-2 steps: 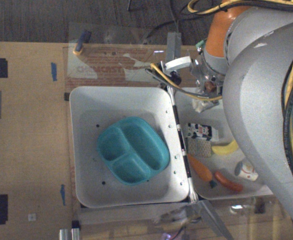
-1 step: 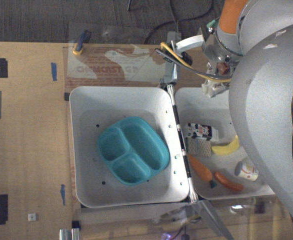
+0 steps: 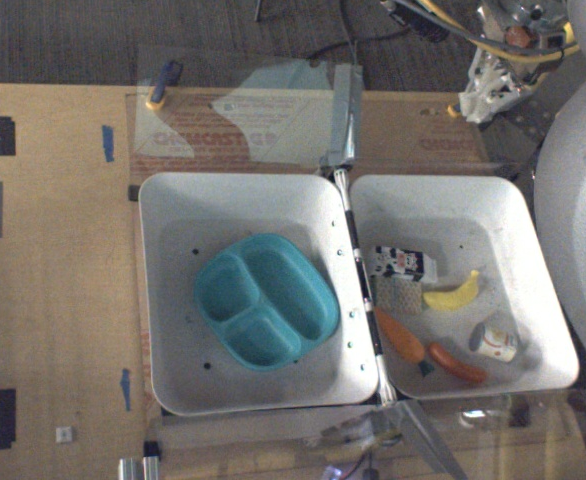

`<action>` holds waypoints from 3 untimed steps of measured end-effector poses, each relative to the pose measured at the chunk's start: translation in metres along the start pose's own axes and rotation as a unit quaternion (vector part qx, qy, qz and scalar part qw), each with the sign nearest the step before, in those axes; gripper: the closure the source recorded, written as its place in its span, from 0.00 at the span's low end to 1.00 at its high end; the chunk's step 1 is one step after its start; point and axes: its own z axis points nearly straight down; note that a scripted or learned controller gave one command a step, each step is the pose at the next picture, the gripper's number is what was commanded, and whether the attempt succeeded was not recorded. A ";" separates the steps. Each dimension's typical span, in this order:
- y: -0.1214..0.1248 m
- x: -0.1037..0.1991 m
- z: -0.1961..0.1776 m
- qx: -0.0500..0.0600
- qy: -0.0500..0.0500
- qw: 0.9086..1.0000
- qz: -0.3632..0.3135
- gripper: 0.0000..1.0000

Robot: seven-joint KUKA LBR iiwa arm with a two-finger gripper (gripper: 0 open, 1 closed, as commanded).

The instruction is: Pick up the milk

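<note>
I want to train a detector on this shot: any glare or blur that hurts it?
Camera view: soft even light, slightly blurry; clear plastic sheet behind the bins reflects light; small black-and-white milk carton shows print too blurred to read; gripper at top right is soft-edged.

Both white bins, left (image 3: 163, 298) and right (image 3: 533, 238), are looking like smooth matt plastic. The teal divided plate (image 3: 266, 299) is showing a smooth plastic surface with a faint sheen. The milk carton (image 3: 405, 263) is appearing as printed card, the banana (image 3: 452, 294), carrot (image 3: 401, 336) and sausage (image 3: 457, 363) as glossy moulded plastic. The bench (image 3: 53, 298) is reading as bare matt wood, and the gripper (image 3: 488, 93) as pale plastic.
</note>
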 end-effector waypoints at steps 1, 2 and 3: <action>0.003 0.001 -0.007 -0.001 -0.001 1.000 0.002 1.00; 0.004 0.003 -0.014 -0.001 -0.002 1.000 0.002 1.00; 0.005 0.004 -0.022 -0.002 -0.004 1.000 0.002 1.00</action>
